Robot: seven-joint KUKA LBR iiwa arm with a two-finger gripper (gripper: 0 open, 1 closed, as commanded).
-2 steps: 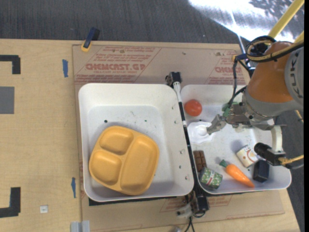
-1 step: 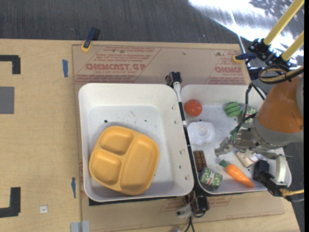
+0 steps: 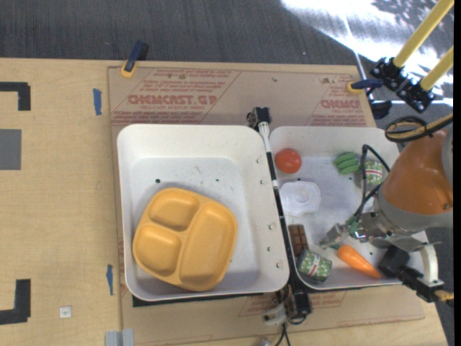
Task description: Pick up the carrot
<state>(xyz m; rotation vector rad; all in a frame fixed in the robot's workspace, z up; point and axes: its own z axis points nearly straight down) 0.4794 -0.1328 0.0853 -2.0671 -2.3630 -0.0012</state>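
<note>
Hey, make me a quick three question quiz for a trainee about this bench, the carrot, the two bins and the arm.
1. True or false: the carrot lies in the same bin as the yellow divided plate.
2. Which lies nearest the carrot? A) the red ball B) the green and white wrapped item C) the yellow divided plate
3. Fill in: the arm reaches over the ____ bin in the camera view.

Key:
1. False. The carrot lies in the right bin, near its front edge; the plate sits in the left bin.
2. B.
3. Right.
</note>
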